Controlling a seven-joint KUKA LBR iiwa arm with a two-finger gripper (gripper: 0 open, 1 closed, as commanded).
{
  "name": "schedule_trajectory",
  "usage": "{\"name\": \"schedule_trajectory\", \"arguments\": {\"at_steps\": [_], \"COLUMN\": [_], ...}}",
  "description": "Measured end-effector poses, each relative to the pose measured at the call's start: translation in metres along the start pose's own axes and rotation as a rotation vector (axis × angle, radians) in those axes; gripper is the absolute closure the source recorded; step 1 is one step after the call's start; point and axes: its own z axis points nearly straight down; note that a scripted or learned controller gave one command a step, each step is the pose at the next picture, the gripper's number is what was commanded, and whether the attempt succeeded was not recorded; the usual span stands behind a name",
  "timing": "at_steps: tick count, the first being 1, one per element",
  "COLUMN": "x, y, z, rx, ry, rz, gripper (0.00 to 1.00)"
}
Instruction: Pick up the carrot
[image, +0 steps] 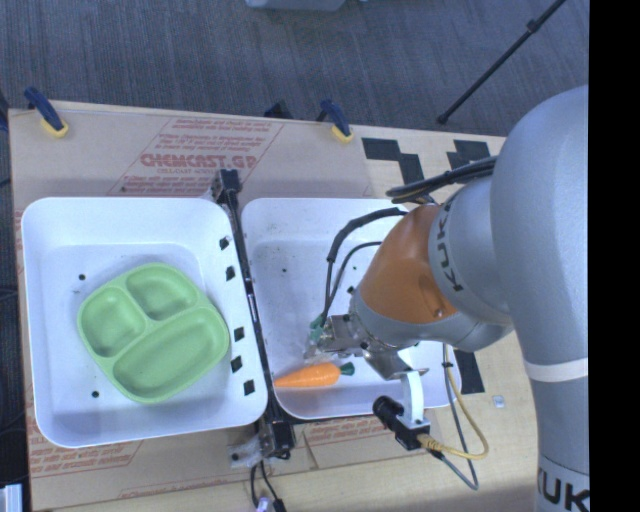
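An orange carrot (308, 377) with a small green stem end lies on its side near the front wall of the right bin (285, 240). My gripper (335, 342) hangs just above and behind the carrot's stem end, mostly hidden under the orange wrist band and grey arm. The carrot rests on the bin floor and nothing shows it held.
The left bin (45, 300) holds a green divided plate (153, 332). A black divider strip (240, 290) runs between the bins. Cables (345, 250) loop over the right bin behind the wrist. The big grey arm covers the right bin's right part.
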Motion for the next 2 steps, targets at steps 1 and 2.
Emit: {"name": "schedule_trajectory", "arguments": {"at_steps": [1,2], "x": [0.0000,0.0020], "y": [-0.0001,-0.0004], "z": [0.0001,0.0100], "rx": [0.000,-0.002], "ry": [0.000,0.000], "rz": [0.000,0.006], "gripper": [0.00,0.00]}}
